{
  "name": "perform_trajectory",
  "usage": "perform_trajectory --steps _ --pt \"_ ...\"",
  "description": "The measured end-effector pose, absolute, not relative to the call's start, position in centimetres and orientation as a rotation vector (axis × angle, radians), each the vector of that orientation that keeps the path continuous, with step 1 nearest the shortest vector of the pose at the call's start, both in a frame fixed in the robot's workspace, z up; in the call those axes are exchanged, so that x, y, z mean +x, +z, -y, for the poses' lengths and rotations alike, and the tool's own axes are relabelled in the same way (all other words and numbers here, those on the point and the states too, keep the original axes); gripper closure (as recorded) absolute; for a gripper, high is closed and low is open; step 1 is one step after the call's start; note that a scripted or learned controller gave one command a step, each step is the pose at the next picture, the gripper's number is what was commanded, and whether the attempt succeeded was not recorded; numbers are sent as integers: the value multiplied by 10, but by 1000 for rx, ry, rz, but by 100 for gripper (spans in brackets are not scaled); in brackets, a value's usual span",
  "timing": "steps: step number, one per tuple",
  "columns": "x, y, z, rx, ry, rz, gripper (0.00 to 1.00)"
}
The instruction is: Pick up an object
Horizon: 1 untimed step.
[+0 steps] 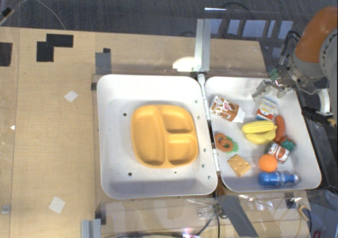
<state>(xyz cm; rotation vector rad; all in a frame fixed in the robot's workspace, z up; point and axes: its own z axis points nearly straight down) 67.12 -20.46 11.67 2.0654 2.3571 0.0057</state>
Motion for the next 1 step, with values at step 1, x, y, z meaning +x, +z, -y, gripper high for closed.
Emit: perform_trajectory --steps 1 --pt "652 100 155 2118 21 -2280 0"
